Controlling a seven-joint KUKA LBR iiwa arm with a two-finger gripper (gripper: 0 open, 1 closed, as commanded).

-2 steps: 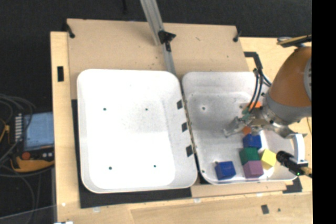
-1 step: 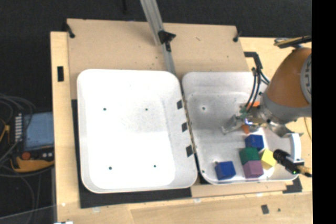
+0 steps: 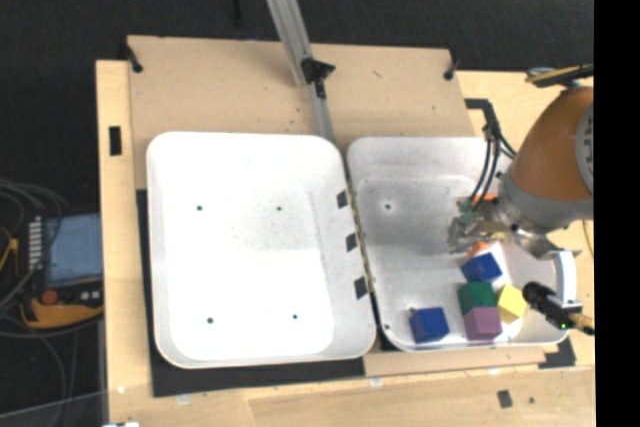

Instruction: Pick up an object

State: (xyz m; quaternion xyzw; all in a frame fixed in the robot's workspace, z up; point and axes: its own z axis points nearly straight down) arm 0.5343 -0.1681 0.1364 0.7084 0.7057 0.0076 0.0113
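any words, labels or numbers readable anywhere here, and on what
None can be read.
The blocks in the right bin have plain faces.
The blue box at the bench's left edge may carry markings, too blurred to read.

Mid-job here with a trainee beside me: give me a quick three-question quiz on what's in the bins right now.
1. True or false: the blocks lie in the right bin.
2. Which block lies nearest the gripper? A) yellow block B) upper blue block C) purple block
3. Fill in: the green block touches the ___ block just below it in the view.

Key: 1 true; 2 B; 3 purple. The lower blue block lies apart from the cluster.
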